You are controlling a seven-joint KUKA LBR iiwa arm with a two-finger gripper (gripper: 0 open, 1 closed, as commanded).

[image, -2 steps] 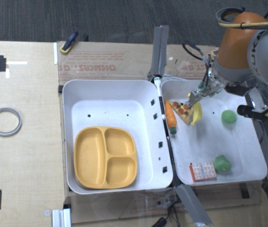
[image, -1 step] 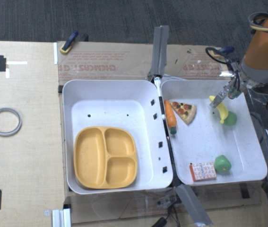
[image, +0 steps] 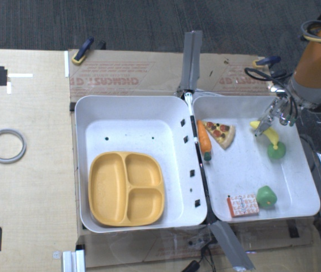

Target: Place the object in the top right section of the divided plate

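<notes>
A yellow divided plate [image: 127, 187] lies in the left bin [image: 92, 118], toward its front left; it has one long section on the left and two smaller ones on the right. My gripper [image: 266, 123] hangs low over the back right of the right bin [image: 296, 208], right above a small yellow banana-like piece [image: 270, 135] that it partly hides. A green pear [image: 277, 150] lies just in front of that piece. Whether the gripper touches the yellow piece is unclear.
The right bin also holds an orange carrot [image: 205, 140] along its left wall, a pizza slice [image: 221, 133], a green round fruit [image: 266, 196] and a red-and-white box [image: 243, 205] at the front. A tape roll [image: 5, 145] lies on the bench at far left.
</notes>
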